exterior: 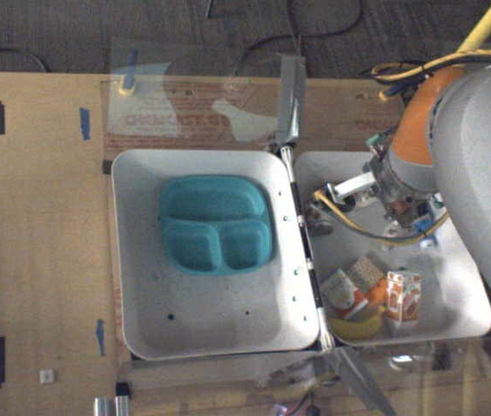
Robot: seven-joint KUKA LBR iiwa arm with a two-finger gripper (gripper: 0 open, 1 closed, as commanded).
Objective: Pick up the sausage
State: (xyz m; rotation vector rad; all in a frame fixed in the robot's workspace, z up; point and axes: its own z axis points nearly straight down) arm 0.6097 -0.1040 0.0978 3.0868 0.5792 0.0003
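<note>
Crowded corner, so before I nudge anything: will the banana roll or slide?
The banana is curved and lies flat, so it likely pivots rather than rolls. It seems wedged against the bin wall, so pushing probably jostles the carton beside it.

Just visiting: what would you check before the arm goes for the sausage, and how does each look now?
1. Sausage spotted: cannot tell; nothing in the right bin clearly reads as one.
2. Gripper over the food bin: ok.
3. Gripper carrying nothing: cannot tell.
4. Room around items: not ok; juice carton, banana and packets sit crowded together.
5. Yellow cable clear of the path: cannot tell.
6. Teal plate out of the way: ok, in the left bin.
</note>
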